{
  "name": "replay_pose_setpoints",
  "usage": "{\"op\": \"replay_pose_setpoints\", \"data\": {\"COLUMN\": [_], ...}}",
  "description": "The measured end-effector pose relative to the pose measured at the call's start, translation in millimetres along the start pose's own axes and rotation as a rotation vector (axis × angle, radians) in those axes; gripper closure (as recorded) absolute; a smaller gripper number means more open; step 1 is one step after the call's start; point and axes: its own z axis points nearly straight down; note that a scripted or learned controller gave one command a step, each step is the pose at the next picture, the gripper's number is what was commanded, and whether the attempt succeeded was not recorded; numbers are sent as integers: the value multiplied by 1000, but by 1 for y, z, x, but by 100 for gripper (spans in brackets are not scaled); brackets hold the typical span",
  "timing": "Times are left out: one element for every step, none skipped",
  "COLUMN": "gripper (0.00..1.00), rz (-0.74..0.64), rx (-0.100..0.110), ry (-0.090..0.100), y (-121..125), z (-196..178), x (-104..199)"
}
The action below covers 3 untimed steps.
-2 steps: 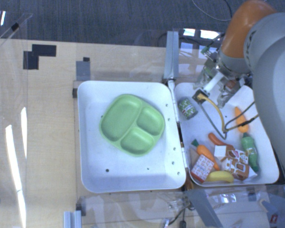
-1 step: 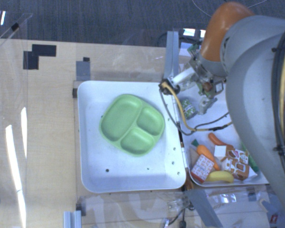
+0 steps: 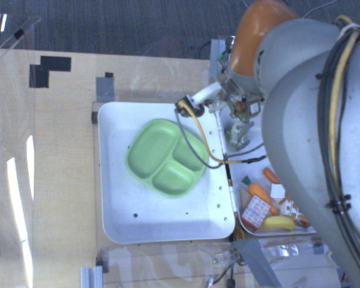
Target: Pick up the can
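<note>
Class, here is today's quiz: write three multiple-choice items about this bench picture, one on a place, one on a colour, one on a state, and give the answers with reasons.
1. Where does the green three-compartment plastic plate lie?
A. in the left white bin
B. in the right white bin
C. on the wooden bench

2. What colour is the banana?
A. red
B. yellow
C. blue

3. How is the plate resting?
A. leaning on a wall
B. upside down
C. flat, hollows up

Answers: 1 A, since the left bin's floor surrounds it; 2 B, yellow beside the orange carrots; 3 C, its three hollows face the camera.
</note>
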Motion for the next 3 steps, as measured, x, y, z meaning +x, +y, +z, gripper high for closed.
{"op": "replay_pose_setpoints", "data": {"gripper": [0, 0, 0], "rz": [25, 22, 22], "rx": [0, 1, 1], "ry": [-1, 0, 0], "y": [22, 4, 4], "z": [0, 0, 0], "x": [-2, 9, 9]}}
